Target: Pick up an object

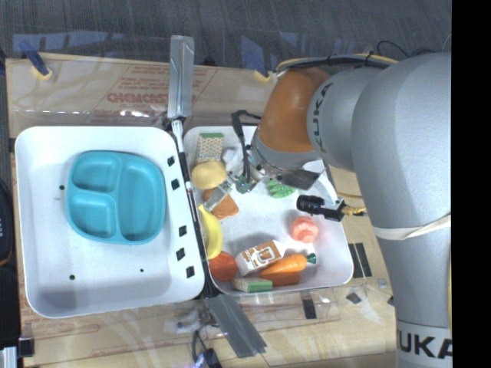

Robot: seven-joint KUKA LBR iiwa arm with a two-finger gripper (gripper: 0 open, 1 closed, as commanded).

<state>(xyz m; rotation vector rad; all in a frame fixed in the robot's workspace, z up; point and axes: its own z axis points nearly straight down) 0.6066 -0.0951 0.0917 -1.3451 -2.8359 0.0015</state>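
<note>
The end effector (244, 181) hangs low in the right bin (337, 240), beside the yellow potato-like toy (208, 175), probably lining up a grasp; I cannot tell its opening.

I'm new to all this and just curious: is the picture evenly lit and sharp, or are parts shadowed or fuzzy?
Camera view: soft, even light; a grey shadow pools in the left bin's near corner; the arm darkens the right bin beneath it; the small toys look slightly soft, and the gripper is hard to make out.
</note>
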